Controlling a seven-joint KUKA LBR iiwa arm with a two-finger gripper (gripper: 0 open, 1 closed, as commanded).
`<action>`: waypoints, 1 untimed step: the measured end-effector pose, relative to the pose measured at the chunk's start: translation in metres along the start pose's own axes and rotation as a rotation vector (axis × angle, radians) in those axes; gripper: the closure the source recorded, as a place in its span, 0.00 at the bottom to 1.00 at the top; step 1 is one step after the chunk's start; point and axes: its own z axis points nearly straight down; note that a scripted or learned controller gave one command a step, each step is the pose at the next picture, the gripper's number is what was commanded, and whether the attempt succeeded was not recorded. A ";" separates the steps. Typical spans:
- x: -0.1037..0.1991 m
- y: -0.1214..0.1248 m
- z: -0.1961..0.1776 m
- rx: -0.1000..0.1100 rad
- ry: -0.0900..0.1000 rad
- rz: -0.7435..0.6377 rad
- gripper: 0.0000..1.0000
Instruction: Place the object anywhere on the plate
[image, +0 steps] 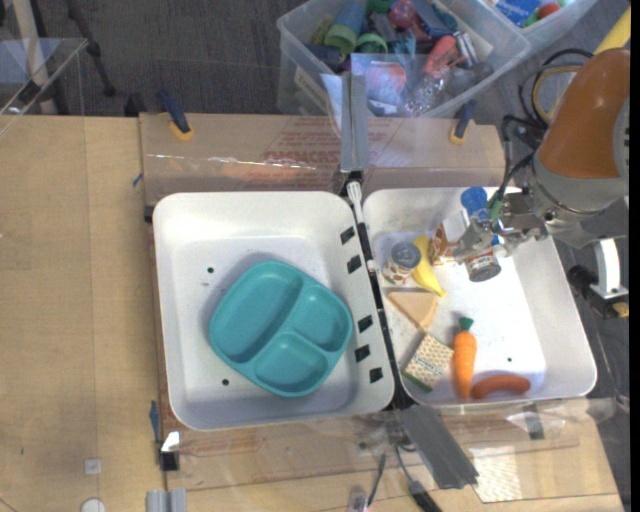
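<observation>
Recorded at centre frame: two white bins side by side, left bin (180, 300) and right bin (560, 330), split by a dark divider.

In the left bin: teal plate (280, 327) with three compartments, lying flat, nothing on it.

In the right bin, from upper to lower part:
- small can (483, 266), dark with a reddish band, just below the gripper, upper right of the bin;
- blue cap-like item (474, 200) near the bin's top edge;
- small round tin (404, 257) beside a yellow banana (428, 275);
- tan wedge (415, 305), like bread or cheese, below the banana;
- speckled square, possibly a sponge (429, 360);
- carrot (464, 360), orange with green top, upright in frame;
- sausage (499, 385), red, lying near the bottom edge.

At right of frame: grey arm with orange band (590, 110), reaching over the right bin. Gripper (487, 238) low over the can; could not tell how far apart the fingers stood or whether anything was held.

At top of frame: clear tub (400, 40) of mixed coloured toys.
</observation>
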 end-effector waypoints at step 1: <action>0.045 -0.028 0.024 0.004 0.002 0.075 1.00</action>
